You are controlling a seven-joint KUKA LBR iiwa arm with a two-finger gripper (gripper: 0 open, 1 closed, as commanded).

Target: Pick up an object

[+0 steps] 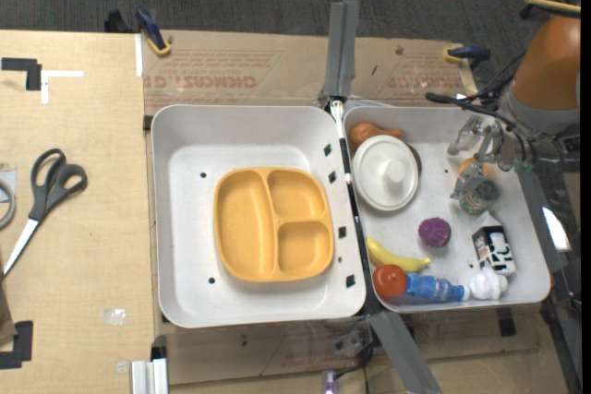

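Observation:
The right bin (pixel 531 198) holds several objects. Among them are a white round bowl (pixel 388 173), an orange fruit (pixel 369 132) behind it, a purple ball (pixel 435 232) and a yellow banana (pixel 397 256). A red ball (pixel 389 281), a blue bottle (pixel 434 289), a black-and-white can (pixel 494 247) and a grey-green cup (pixel 477 195) lie there too. My gripper (pixel 478 145) hangs over the bin's far right part, just above the cup and a small orange piece (pixel 468 167). Its fingers stand apart with nothing between them.
The left bin (pixel 175 198) carries a yellow divided plate (pixel 274 223). Scissors (pixel 46 189) lie on the bench at far left. Blue clamps (pixel 152 30) (pixel 469 54) sit behind the bins. A grey divider bar (pixel 342 51) runs between the bins at the back.

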